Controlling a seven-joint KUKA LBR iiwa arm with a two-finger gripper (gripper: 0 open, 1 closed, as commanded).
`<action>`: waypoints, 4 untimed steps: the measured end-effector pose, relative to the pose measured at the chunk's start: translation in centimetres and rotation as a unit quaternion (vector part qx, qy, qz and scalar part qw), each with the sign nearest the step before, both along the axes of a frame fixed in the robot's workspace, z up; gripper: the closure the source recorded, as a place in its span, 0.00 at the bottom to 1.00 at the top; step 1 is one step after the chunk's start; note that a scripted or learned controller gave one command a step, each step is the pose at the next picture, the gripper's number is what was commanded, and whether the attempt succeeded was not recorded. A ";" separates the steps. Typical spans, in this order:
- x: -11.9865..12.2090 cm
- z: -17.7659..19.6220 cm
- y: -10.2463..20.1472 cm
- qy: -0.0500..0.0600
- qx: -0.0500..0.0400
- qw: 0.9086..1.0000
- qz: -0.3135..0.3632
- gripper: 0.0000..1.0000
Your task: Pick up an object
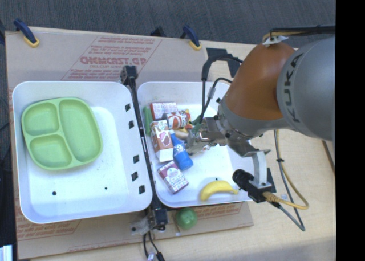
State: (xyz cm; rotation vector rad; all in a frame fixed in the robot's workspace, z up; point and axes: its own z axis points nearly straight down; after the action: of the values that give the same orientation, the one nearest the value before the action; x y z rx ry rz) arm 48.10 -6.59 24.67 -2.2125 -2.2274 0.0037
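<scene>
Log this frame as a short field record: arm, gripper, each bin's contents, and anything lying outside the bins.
arm: grey, orange-banded arm over the right bin
gripper: gripper low among the cartons; grasp not discernible
left bin: left bin holds a green divided plate
right bin: small cartons, a blue object, a banana
outside: green round object on the bench by the right bin's front edge

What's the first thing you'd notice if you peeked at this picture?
The big grey arm with its orange band fills the right side, reaching down over the right bin. That bin holds a jumble of small cartons, plus a yellow banana near its front edge. In the left bin lies a bright green divided plate.
</scene>
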 end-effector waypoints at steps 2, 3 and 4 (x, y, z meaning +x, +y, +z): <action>7.4 2.5 -4.6 -0.002 0.000 1.000 0.000 1.00; 9.8 -3.1 -8.6 0.001 0.000 1.000 -0.001 1.00; 1.9 -1.9 -9.9 0.000 0.000 1.000 0.000 1.00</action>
State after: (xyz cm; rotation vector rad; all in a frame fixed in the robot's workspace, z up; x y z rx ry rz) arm 49.99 -16.52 22.81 -2.2134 -2.2270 0.0049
